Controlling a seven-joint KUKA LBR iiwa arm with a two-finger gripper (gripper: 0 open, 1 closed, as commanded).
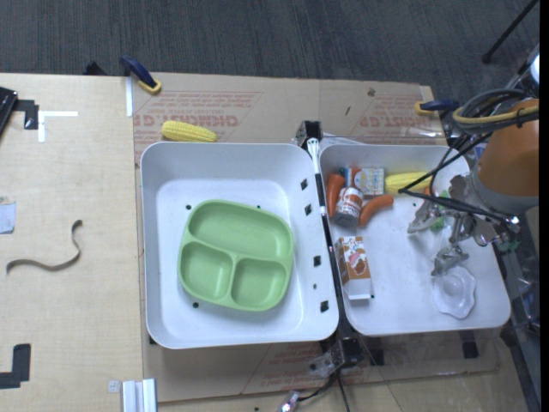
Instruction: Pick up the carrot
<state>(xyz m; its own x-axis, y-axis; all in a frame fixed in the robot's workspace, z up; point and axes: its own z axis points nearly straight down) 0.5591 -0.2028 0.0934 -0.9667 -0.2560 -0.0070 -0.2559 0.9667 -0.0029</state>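
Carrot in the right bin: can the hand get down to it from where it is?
Probably, but tightly: the carrot lies against a can and a box, leaving the hand little room.

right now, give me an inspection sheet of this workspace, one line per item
surface: two white bins side by side, the left bin and the right bin, on cardboard over a wooden bench
job's things: carrot lies in the right bin's far left corner, beside a can
clutter: green divided plate in the left bin; small carton, clear plastic piece and a corn cob in the right bin; another corn cob outside on the cardboard
grippers: gripper over the right bin, apart from the carrot; state unclear
cables: yellow and black hoses near the arm; loose cord on the bench
surroundings: dark carpet; blue clamps on the cardboard
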